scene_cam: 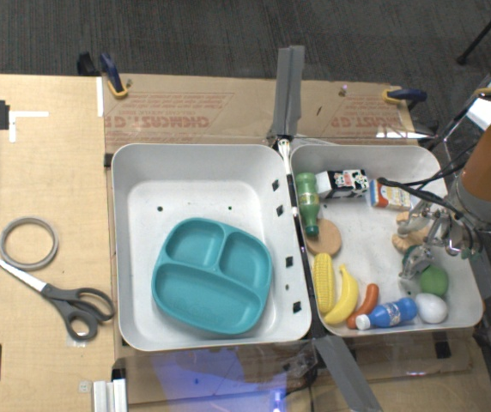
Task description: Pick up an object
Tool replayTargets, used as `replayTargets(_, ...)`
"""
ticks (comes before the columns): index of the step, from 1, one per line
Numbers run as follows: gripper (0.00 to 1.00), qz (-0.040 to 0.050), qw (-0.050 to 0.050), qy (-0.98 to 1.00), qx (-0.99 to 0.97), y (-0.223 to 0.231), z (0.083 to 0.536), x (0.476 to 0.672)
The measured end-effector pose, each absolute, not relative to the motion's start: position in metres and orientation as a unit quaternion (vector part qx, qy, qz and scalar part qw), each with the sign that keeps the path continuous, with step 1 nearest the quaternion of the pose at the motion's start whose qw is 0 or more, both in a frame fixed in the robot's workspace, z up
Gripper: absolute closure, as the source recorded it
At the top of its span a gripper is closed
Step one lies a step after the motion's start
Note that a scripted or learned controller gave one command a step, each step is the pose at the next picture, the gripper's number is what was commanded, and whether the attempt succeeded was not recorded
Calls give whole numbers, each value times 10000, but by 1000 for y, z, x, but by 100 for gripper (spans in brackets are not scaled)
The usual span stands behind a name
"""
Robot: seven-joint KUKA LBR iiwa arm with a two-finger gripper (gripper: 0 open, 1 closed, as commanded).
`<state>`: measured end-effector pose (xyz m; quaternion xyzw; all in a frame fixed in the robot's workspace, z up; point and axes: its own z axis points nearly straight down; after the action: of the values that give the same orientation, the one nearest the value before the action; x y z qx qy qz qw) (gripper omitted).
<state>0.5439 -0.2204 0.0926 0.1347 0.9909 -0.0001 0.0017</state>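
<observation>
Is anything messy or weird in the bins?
Nothing looks broken or spilled. The odd part is the crowding: the right bin holds all the toy food in a jumble, with the green bottle, corn and banana lying down, while the left bin holds just a teal plate.

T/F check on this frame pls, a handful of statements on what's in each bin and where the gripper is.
1. The teal divided plate lies in the left bin. True.
2. The banana lies in the left bin. False: it is in the right bin, beside the corn cob.
3. The gripper is over the right bin. True.
4. The scissors lie inside a bin. False: they lie on the bench, left of both bins, below the tape roll.
5. The green bottle lies by the right bin's left wall. True.
</observation>
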Motion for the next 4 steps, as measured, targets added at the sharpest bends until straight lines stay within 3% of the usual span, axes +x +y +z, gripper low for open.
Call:
replayTargets(1,0,-6,25,9945,1051,-221,93,557)
replayTargets(2,0,-5,11,9958,916,-221,92,544)
replayTargets(4,0,-3,9,9955,951,-201,92,543)
